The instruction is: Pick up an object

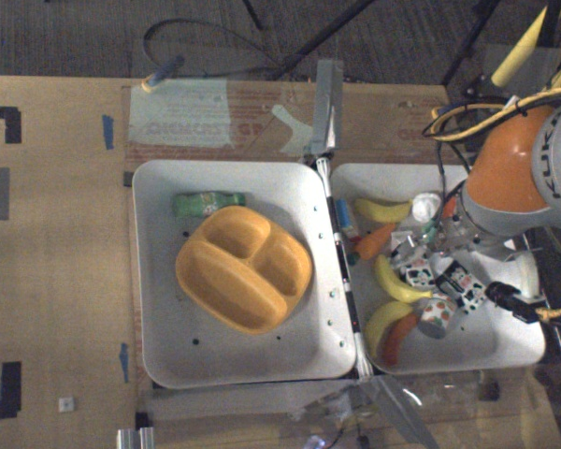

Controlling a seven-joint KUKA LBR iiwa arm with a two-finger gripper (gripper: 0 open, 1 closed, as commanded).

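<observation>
From my remote seat, nearest in the right bin lie a banana and red sausage toy. Above them my gripper hovers over a second banana. Left bin holds an orange divided plate.

Two bins side by side on bench. Left bin: divided plate at centre; small packet just beyond it, toward far wall. Right bin: three bananas, far, middle, near; carrot between far and middle ones; cup right of far banana. Gripper low inside right bin, right of middle banana.
</observation>
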